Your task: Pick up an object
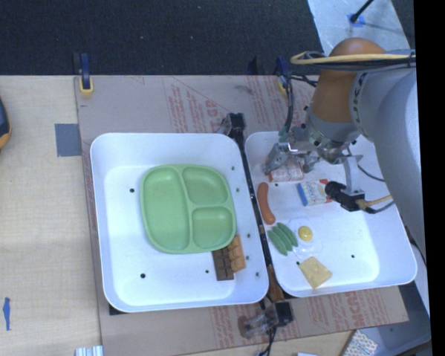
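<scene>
My gripper is low over the back left part of the right bin. A pale, pinkish item lies right under it, partly hidden. Just in front of the gripper, an orange sausage lies along the bin's left wall. A blue-and-white piece and a small orange-red piece lie to the right of the gripper. Nearer the front are a green pea pod, a small yellow ball and a yellow cheese wedge.
The left bin holds a green divided plate and a brown waffle-like bar at its front right. The wall between the bins runs close to the sausage. The arm's grey body covers the right bin's right side.
</scene>
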Motion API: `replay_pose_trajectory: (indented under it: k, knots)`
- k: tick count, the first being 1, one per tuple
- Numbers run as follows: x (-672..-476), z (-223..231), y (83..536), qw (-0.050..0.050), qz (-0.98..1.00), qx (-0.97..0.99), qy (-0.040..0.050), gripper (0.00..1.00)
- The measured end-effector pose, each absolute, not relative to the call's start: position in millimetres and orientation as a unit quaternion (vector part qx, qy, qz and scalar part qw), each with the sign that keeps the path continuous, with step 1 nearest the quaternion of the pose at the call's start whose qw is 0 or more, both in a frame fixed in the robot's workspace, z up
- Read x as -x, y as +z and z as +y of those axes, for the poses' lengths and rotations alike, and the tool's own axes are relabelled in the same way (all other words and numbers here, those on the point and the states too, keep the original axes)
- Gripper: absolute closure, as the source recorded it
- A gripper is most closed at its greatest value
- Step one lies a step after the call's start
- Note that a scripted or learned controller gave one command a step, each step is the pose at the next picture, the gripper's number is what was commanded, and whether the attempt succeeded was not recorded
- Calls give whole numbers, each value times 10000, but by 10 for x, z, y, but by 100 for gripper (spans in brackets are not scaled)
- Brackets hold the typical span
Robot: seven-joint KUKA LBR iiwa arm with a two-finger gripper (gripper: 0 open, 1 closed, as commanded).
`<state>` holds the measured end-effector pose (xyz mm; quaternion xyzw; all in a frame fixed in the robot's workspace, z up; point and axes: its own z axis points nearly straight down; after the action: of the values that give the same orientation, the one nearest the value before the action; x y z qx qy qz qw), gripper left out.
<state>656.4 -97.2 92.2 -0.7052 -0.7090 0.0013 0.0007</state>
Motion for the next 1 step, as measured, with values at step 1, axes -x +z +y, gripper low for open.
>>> replay_pose_trajectory:
  k: [1]
  knots:
    - [-6563, -960, 922, 11, -7097, 7045, 14, 0]
